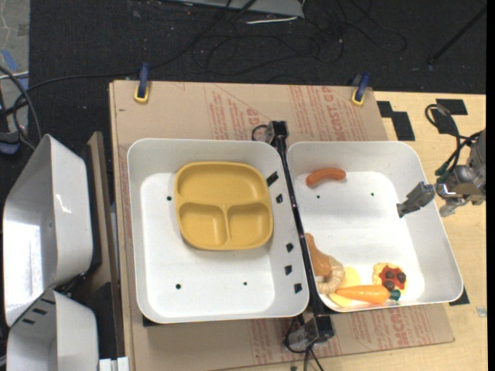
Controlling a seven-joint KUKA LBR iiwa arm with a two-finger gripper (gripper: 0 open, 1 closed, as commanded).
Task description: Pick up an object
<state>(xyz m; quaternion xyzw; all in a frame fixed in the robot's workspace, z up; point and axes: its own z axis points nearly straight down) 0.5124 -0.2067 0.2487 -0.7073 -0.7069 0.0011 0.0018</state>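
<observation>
At the right rim of the right bin (433,207) the gripper (421,198) hovered, nothing between its fingers; spread or pressed together could not be told. Nearest candidate, judged: the sausage (326,177), up-left of the claw near the far wall, long axis roughly left-right. Counted in that bin: one sausage, one carrot (362,292), one chicken leg (321,265), one pizza slice (389,275). Left bin (155,284): one yellow divided plate (224,205).

Red printed lettering on cardboard sheet (232,107) under bins, far left of gripper (433,195): upside down, not legible.
</observation>
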